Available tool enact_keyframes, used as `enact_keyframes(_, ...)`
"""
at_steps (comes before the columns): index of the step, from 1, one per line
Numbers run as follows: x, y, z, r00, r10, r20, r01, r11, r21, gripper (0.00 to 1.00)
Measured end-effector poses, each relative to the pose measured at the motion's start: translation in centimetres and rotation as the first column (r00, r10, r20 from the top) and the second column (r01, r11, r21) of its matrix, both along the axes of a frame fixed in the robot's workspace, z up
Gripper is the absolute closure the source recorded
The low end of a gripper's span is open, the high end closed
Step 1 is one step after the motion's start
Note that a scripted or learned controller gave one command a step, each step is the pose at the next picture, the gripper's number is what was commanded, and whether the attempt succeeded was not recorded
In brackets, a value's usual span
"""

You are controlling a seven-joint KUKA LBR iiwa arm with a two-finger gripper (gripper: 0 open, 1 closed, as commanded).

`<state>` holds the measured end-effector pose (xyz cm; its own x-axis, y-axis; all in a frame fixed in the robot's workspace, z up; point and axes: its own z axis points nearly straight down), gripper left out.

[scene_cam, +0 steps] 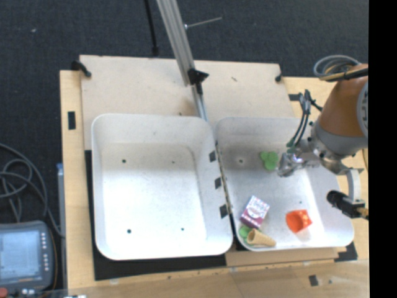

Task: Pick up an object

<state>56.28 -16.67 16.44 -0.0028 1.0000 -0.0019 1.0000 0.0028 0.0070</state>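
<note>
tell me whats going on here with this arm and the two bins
A grey and orange robot arm reaches in over the right bin, its pincer low beside a small green object near the bin's back. Whether it has gripped anything cannot be told. Nearer the front of that bin lie a purple and white box, an orange piece and a tan cone beside another green piece. The left bin sits alongside.

Arm enters from the right edge of the frame, orange band at upper right, grey wrist below it angled down-left. Gripper [286, 164] sits right of centre, pointing left and low. Black cables run along the wrist. A black fitting sticks out at lower right.
</note>
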Motion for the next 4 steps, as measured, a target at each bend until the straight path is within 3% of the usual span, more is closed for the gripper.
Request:
enact_keyframes(1,0.1,-0.4,6.5,1.0,0.001,0.002,-0.001,1.0,-0.001,1.0)
enact_keyframes(2,0.2,-0.5,8.4,1.0,0.003,-0.003,-0.003,1.0,0.001,1.0)
enact_keyframes(4,2.7,9.4,8.8,1.0,0.005,-0.004,-0.005,1.0,0.003,1.0)
